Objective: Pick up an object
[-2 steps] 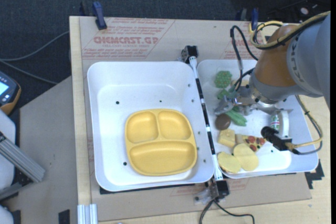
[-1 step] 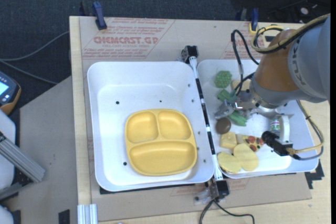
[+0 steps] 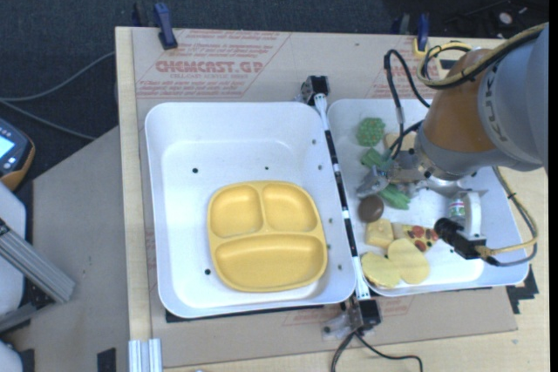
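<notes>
Setting: dark carpet is seen around a cardboard-topped worktop [image 3: 218, 65] bearing two shallow white bins side by side.
Landmark: the right bin [image 3: 471, 270] is taken as reference for every place below.
Left bin [image 3: 174, 187]: set touching the right bin's left wall; a yellow divided plate [image 3: 266, 235] is carried in its middle.
Arm [image 3: 488, 113]: reached in over the right bin's far right part, the orange band shown above the wrist.
Pincer [image 3: 394, 177]: lowered into the right bin's middle-left, among the green pieces; whether it is released, clenched or grasping anything cannot be told, since the wrist covers it.
Candidate objects: a green bumpy piece [image 3: 370, 131] near the right bin's far-left corner; a green flat piece [image 3: 397, 197] just beside the pincer; a brown round piece [image 3: 371, 208] by the left wall; pale yellow discs [image 3: 397, 264] in the near-left corner; a white bottle-like item [image 3: 460, 211] towards the right wall.
Step in hand: judged to be the descent onto one of the green pieces at the bin's middle-left.
Doing it well: a single piece should be centred under the pincer and its neighbours kept out of the closing path; the lift should be made straight up, clear of the bin's walls, so that the clutter is not dragged.
Risk: a slip or a double pick is thought likely in such a crowd.
</notes>
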`<state>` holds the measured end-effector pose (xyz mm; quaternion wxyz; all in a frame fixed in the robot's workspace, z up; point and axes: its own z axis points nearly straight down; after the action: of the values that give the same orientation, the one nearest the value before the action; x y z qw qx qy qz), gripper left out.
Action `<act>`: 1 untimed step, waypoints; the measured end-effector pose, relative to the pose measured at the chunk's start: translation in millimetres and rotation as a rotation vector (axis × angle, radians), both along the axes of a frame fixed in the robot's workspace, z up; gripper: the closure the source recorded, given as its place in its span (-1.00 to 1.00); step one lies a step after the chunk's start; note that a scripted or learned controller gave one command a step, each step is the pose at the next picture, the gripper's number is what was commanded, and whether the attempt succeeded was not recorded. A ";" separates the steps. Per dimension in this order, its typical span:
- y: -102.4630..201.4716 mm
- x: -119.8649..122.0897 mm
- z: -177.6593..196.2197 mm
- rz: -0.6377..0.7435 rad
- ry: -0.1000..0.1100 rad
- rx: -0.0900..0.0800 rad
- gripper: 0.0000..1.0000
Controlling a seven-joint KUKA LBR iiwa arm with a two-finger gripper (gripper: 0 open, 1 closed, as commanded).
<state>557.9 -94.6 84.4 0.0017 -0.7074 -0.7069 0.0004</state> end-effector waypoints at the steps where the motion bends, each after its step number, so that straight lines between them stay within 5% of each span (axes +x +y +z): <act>1: -0.8 -4.6 0.0 0.000 0.000 0.000 -1.00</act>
<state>553.3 -95.4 84.4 0.0017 -0.7072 -0.7070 0.0007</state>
